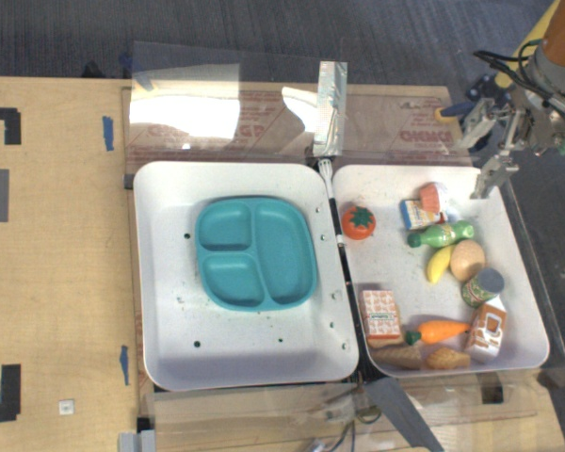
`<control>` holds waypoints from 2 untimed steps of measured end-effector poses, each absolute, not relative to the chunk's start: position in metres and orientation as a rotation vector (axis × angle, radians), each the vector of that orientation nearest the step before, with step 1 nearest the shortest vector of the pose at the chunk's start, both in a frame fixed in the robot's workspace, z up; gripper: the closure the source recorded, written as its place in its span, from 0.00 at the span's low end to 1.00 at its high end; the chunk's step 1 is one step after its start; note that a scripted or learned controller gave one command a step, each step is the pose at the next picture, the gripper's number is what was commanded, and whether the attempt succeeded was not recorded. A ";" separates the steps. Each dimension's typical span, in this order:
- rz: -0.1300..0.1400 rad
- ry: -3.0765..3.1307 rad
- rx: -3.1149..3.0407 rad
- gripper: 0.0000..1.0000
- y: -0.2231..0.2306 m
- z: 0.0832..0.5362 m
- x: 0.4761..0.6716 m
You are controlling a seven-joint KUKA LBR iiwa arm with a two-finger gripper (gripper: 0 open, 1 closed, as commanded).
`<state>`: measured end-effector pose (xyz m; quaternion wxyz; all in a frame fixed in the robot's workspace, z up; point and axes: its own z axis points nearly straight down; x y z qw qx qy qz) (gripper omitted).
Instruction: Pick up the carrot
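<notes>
Hovering at the back right corner of the right bin (532, 252), the gripper (497, 163) carries nothing; I cannot tell how it is set. Carrot (443, 330) lies well toward the front of the bin from the gripper, on its side, green end by a small red box (381, 315), a carton (487, 330) touching its tip. Tight neighbours likely mean a cramped approach. Print on the boxes is too small to read.
</notes>
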<state>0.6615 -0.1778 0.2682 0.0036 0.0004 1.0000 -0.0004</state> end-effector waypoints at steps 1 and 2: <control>0.005 3.144 -0.136 0.00 -0.158 0.131 0.607; -0.005 3.120 -0.227 0.00 -0.168 0.089 0.533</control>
